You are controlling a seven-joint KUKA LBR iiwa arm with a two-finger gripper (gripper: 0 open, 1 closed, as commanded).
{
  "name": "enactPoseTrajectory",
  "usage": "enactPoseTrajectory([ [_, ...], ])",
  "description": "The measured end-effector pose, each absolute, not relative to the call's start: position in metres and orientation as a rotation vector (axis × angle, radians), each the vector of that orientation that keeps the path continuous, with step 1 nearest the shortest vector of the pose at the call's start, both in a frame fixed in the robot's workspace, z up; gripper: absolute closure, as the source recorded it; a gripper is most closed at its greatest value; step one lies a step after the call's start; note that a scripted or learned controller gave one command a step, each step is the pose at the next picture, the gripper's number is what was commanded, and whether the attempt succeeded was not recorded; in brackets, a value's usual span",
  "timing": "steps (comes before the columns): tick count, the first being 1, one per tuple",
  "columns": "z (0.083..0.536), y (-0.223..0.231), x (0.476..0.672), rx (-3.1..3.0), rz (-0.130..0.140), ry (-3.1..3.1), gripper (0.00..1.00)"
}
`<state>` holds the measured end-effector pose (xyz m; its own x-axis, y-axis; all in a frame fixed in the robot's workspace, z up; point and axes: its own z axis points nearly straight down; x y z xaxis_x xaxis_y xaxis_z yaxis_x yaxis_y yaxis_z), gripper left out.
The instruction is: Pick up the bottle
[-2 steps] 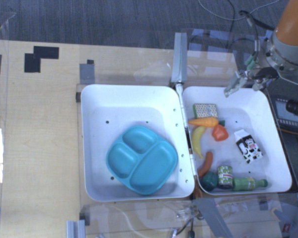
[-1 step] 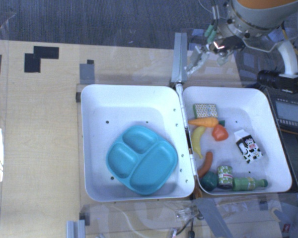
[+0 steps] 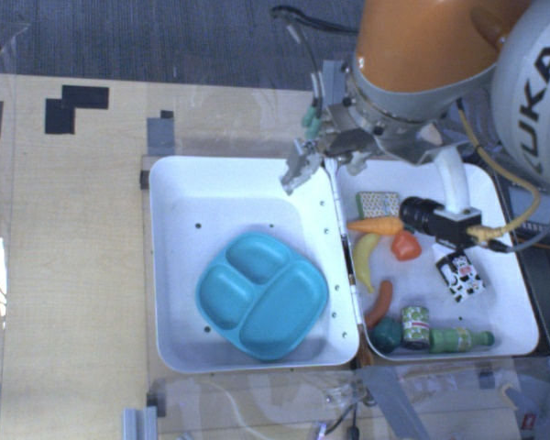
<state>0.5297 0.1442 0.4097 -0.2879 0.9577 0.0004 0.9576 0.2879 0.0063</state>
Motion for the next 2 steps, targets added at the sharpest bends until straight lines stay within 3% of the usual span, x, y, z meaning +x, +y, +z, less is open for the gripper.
enactPoseTrajectory([
  [1,0.397,0.200,0.502,2.368,0.009,2.062,0.00],
  [2,0.408,0.201,0.504,2.358,0.017,2.070,1.00],
])
